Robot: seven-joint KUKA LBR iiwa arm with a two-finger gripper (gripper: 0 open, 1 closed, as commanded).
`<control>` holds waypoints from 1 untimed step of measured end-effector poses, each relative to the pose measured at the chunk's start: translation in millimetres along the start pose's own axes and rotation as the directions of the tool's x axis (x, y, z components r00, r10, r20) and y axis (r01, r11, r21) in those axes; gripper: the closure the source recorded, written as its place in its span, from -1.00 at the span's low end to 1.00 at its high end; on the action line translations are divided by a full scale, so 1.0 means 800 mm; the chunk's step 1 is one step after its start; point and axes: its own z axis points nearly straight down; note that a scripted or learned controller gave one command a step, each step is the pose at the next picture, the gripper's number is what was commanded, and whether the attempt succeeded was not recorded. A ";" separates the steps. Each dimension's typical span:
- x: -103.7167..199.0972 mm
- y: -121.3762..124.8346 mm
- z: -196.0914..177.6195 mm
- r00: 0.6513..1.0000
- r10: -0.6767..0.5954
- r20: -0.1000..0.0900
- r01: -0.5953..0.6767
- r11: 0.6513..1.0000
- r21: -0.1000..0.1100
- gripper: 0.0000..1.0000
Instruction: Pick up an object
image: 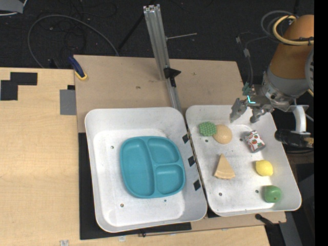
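Hanging over the upper right part of the right bin [287, 201], the gripper [245, 114] points down with its two fingers spread apart and nothing between them. One finger [237, 109] sits to the left and the other [255, 115] to the right, both dark grey, with a small teal light just above them. Behind them the grey arm [287, 81] rises toward the right edge, its orange band [293, 47] above the wrist.

Just below the gripper lies a small red and white packet [253, 141], apart from the fingers. To its left, a round tan piece [223, 135] rests touching a green textured piece [207, 128] near the bin's left wall. Lower down, a tan wedge [224, 168] lies near the middle of the bin. A lemon-like yellow object [264, 168] sits to the right of the wedge, and a green round object [272, 193] lies below it near the bin's lower right corner.

The left bin [100, 137] stands beside the right one and carries a teal divided plate [152, 166] with three compartments. Small black clips [190, 160] sit along the seam between the bins. Both bins rest on a brown surface [128, 81], from which a slanted metal post [159, 50] rises behind the bins. A lighter wooden panel [36, 163] lies to the left.
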 end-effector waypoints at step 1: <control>0.000 0.001 -0.002 1.000 0.000 0.000 0.000 1.000 -0.003 -1.00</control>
